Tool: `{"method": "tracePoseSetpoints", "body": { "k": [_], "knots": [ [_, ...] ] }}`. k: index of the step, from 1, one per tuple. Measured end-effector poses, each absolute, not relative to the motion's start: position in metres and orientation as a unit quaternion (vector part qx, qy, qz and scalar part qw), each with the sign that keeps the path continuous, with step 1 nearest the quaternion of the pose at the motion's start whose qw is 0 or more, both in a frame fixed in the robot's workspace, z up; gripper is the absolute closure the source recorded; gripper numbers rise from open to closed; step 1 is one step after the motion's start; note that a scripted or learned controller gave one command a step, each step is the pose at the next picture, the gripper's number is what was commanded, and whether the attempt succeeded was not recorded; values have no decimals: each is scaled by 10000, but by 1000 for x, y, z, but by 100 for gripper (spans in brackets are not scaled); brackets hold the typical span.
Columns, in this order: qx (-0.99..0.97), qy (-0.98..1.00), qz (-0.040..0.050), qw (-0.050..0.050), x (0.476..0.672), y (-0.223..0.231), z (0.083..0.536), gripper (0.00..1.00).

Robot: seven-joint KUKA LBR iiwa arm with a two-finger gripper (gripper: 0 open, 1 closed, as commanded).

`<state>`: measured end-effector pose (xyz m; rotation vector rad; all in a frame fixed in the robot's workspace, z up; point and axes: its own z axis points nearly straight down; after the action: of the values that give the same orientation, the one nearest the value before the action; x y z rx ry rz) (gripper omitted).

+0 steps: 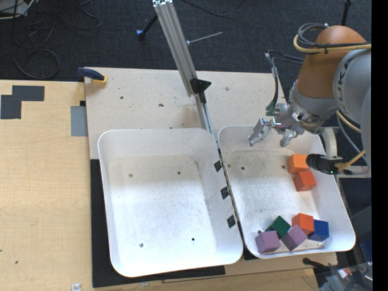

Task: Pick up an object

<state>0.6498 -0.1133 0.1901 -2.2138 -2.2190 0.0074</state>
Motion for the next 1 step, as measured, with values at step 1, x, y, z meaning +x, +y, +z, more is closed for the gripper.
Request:
{"method": "tracePoseSetpoints", "body": {
  "k": [1],
  "knots": [
    [-7057,-7085,10,13,651,-113,193,0]
  ]
}}
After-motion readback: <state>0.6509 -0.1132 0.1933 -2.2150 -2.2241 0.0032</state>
